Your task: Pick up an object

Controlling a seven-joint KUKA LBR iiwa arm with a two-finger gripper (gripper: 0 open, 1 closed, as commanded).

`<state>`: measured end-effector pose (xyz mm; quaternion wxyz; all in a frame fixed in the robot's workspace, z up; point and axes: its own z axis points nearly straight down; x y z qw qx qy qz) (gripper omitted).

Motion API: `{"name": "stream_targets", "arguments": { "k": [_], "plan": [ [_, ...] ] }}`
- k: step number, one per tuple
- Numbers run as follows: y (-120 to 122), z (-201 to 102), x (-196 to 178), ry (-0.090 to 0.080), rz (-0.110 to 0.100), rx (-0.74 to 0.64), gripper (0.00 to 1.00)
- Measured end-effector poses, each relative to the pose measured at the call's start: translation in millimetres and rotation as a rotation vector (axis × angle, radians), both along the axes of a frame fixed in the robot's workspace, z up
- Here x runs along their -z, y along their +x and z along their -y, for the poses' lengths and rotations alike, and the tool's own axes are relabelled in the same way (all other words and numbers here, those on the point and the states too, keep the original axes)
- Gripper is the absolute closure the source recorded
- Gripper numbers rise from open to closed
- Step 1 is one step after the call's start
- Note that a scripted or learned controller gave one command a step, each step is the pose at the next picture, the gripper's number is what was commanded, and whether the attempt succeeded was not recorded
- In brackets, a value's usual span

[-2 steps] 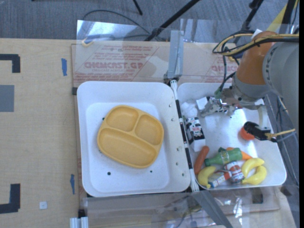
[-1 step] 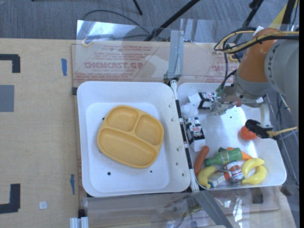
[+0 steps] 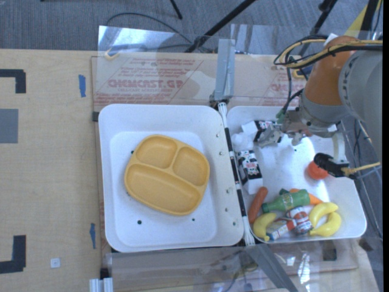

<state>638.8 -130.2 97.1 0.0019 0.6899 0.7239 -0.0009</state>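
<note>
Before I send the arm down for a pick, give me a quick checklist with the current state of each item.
1. Objects present in the right bin: ok, a green bottle, bananas and a carrot lie near its front edge.
2. Gripper over the right bin: ok, near the back.
3. Gripper above a target: not ok, the pile sits nearer the front.
4. Finger opening: cannot tell.
5. Yellow tray inside the left bin: ok.
</note>
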Motion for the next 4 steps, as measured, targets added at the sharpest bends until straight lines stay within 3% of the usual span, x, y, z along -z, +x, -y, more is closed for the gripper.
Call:
{"name": "stream_targets", "arguments": {
  "k": [1, 2, 3, 4],
  "plan": [
    [0.9, 0.4, -10.8, -0.002, 0.004, 0.000, 1.00],
    [0.9, 0.4, -10.7, -0.002, 0.004, 0.000, 0.00],
    [2.6, 4.7, 11.5, 0.008, -0.016, 0.018, 0.00],
    [4.2, 5.2, 0.5, 0.002, -0.011, 0.016, 1.00]
  ]
}}
